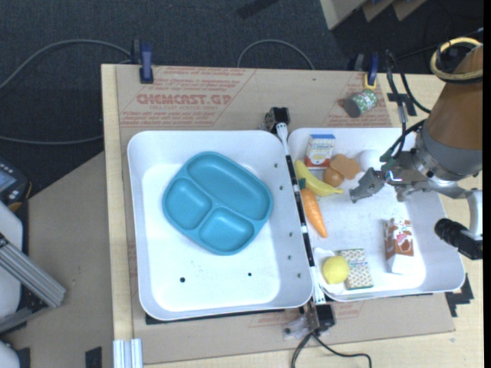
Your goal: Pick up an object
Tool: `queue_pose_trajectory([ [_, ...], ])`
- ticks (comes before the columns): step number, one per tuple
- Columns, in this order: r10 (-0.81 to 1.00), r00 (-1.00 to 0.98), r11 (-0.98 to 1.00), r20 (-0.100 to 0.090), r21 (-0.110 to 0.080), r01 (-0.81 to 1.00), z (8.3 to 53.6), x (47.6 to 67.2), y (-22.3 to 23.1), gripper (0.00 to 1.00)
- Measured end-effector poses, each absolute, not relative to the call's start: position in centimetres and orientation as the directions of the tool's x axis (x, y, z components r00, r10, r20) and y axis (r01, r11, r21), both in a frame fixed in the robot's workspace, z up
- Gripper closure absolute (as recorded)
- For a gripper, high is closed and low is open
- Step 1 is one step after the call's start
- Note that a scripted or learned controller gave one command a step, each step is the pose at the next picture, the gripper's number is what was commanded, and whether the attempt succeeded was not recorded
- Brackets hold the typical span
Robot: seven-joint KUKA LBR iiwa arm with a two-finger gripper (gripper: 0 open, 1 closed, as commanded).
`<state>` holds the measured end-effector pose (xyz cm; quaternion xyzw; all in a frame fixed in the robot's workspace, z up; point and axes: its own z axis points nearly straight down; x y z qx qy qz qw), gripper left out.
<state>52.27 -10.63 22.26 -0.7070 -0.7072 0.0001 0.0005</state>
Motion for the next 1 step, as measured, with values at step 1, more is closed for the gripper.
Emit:
queue_pose_trajectory([
  [1, 1.000, 0.006, -0.006, -0.001, -0.006, 1.000, 17.64, 52.30, -17.43, 0.00],
])
